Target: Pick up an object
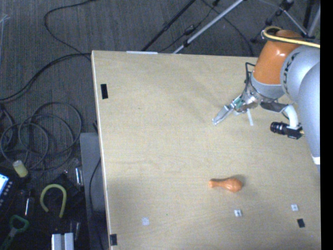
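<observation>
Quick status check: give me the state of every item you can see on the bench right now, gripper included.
Orange object: lying on its side on the bench, untouched, narrow end pointing left.
Gripper: up over the bench, apart from the orange object, nothing between its fingers that I can see.
Bench: flat wooden top, bearing the orange object.

Even, diffuse overhead light is covering the bench top, producing no glare. A soft shadow is darkening its lower left area. Fine detail is appearing slightly blurred and grainy throughout.
</observation>
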